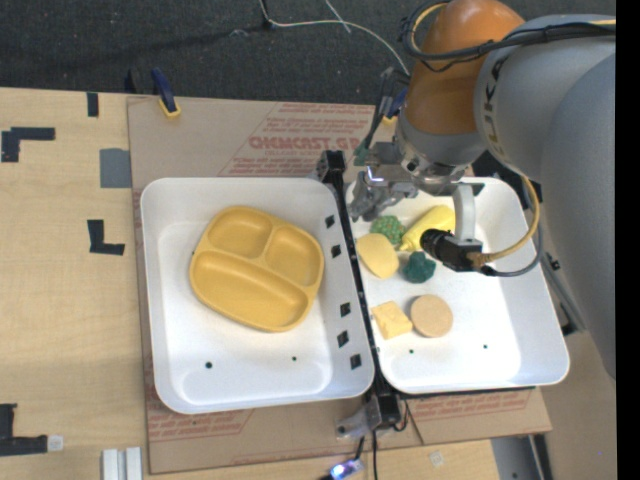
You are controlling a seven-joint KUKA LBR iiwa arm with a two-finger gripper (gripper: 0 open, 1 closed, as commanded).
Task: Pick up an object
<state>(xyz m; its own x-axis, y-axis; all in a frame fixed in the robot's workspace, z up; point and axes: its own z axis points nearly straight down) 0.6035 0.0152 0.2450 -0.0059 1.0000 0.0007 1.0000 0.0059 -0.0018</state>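
where tool (372, 196) hovers (low), broccoli (389, 230) below.

End effector (372, 200) low, arm (560, 98) bent over

A yellow divided plate (258, 266) lies in the left bin (160, 268). In the right bin (520, 358) sit a green broccoli piece (389, 230), a pale yellow lump (378, 255), a darker green piece (418, 266), a cheese wedge (392, 320) and a tan round cracker (432, 316) (touching the wedge). The pincer (372, 198) hangs just above the broccoli, near the divider.
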